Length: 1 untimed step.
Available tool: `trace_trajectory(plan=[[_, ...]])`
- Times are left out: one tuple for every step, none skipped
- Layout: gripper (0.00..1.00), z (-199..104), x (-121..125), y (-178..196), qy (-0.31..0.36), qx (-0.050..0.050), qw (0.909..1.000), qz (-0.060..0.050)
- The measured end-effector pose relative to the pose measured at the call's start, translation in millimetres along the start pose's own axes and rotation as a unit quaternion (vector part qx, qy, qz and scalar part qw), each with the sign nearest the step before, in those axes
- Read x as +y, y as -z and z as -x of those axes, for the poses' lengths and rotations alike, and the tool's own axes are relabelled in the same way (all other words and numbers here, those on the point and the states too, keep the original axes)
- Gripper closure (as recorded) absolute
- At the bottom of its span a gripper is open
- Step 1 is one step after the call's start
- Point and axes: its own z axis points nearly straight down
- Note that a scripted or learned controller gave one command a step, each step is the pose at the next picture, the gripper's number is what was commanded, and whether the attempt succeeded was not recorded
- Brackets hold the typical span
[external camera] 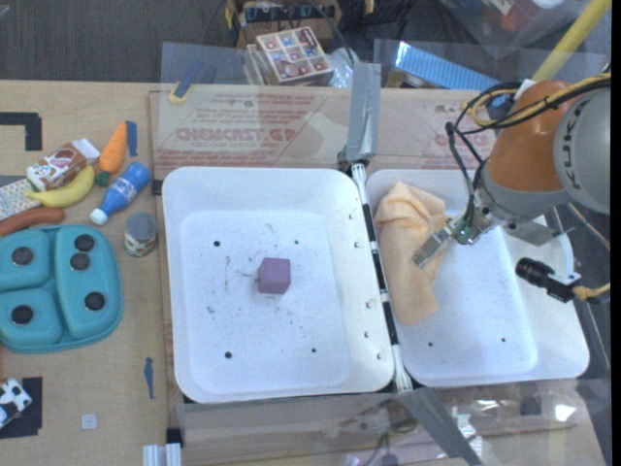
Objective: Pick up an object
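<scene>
Bins: two shallow white trays were recorded side by side at the centre of the frame. The left bin (194, 212) held a small purple cube (274, 275) near its middle, lying alone and well apart from every wall. The right bin (505, 348) held a crumpled yellow cloth (409, 250), draped along its left wall from the upper left corner downward.

Arm: a grey arm with an orange band (529, 149) was seen entering from the upper right of the frame. The gripper (434, 248) was positioned over the right edge of the cloth, at or just above the fabric; whether its fingers were spread or pressed together could not be told, and no grasp was evident.

Bench items, left of the frame: a teal tray (53, 289), a banana (63, 192), a carrot (114, 149), a small blue bottle (121, 192) and a grey can (141, 233) were noted beside the left bin.
</scene>
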Motion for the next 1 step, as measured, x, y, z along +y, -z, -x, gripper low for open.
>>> trace_trajectory(plan=[[0.00,-33.3,-22.9,0.8,-0.013,-0.001,0.9999,0.000]])
